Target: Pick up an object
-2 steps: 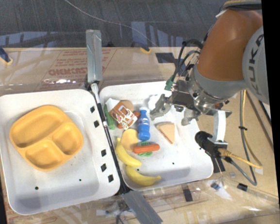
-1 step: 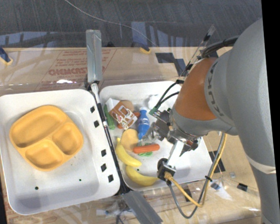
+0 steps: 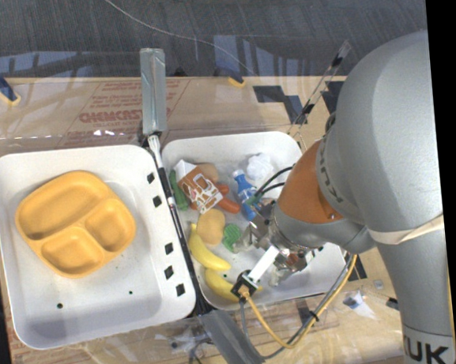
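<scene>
**Gripper down among the toys, nothing lifted yet**

Dark carpet-like flooring frames a cardboard-covered worktop (image 3: 63, 112) under clear plastic sheeting, and on it sit two shallow white plastic bins side by side. Taking the right-hand white bin (image 3: 209, 149) as the landmark: the left-hand white bin (image 3: 33, 313) lies touching its left wall and carries a smooth yellow moulded tray with three compartments (image 3: 74, 222).

Reaching over the landmark bin from its right side is the bulky grey arm with a glossy orange band (image 3: 309, 198). Its gripper (image 3: 260, 254) hangs low over the bin's middle, near the front wall. Whether it is spread or closed I cannot tell, since the wrist and cables mask it.

Inside the landmark bin lies a jumble of small toy-like items. A curved yellow plastic banana (image 3: 205, 255) rests along the left wall, and a second yellow piece (image 3: 219, 285) lies at the front. A round tan ball-like object (image 3: 211, 226) sits just above them, a brown-and-white box (image 3: 199, 189) towards the back, and a crumpled white lump (image 3: 259, 166) at the back right.

As a judgement, the pick is at the reaching stage: no object is visibly raised, so grasping and lifting remain.
</scene>
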Robot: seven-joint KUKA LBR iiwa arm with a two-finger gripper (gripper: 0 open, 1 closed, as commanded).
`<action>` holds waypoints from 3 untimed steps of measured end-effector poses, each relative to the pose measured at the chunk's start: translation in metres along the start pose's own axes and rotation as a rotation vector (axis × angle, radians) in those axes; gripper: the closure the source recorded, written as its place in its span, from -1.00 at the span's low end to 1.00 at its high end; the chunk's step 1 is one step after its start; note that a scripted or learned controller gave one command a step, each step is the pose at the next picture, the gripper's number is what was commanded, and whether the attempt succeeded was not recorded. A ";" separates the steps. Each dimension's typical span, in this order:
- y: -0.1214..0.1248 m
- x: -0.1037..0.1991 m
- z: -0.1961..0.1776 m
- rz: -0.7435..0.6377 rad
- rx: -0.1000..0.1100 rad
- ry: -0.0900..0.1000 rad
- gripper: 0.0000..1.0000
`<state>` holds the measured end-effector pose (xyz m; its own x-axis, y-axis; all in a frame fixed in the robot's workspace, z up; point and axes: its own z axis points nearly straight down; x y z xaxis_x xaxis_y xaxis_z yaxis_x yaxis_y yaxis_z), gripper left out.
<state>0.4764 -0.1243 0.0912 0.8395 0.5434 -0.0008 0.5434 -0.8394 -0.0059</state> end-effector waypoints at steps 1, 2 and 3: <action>0.016 0.077 0.001 0.359 -0.001 -0.001 -1.00; 0.015 0.077 -0.007 0.352 0.005 -0.007 1.00; 0.048 0.124 0.001 0.365 -0.001 -0.002 1.00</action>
<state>0.6061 -0.0971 0.0902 0.9782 0.2076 -0.0042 0.2076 -0.9782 -0.0039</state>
